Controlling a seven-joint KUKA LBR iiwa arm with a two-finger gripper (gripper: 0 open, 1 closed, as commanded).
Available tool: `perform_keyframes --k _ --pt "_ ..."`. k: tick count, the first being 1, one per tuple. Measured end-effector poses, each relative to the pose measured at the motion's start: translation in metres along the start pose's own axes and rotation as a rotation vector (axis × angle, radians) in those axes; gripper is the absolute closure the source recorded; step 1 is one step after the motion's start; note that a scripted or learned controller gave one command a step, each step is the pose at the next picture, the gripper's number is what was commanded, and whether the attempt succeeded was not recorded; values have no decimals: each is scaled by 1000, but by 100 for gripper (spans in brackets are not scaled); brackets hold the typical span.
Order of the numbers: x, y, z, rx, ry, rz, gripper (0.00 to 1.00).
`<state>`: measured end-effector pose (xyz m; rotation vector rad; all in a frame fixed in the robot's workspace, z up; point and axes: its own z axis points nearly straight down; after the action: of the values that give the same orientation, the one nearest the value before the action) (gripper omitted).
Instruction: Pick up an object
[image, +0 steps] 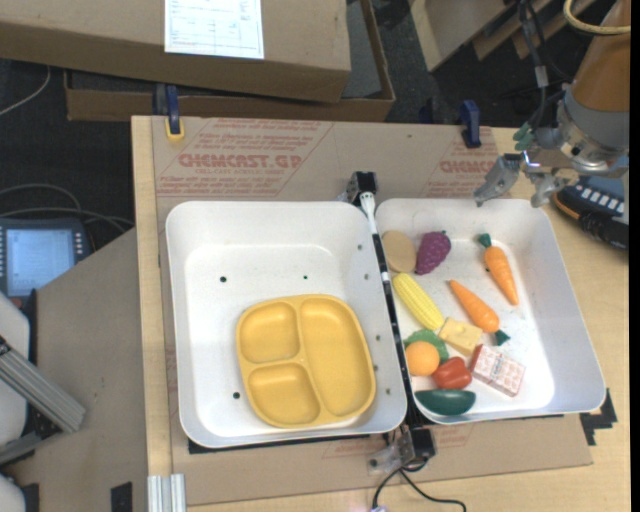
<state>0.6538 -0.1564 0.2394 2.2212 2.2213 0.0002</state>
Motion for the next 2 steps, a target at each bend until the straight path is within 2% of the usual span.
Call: perform_keyframes --k 1,2 --pt "-23 -35 132 14 3 3 0" --pt "-6 -91 157 10 4 2 0"
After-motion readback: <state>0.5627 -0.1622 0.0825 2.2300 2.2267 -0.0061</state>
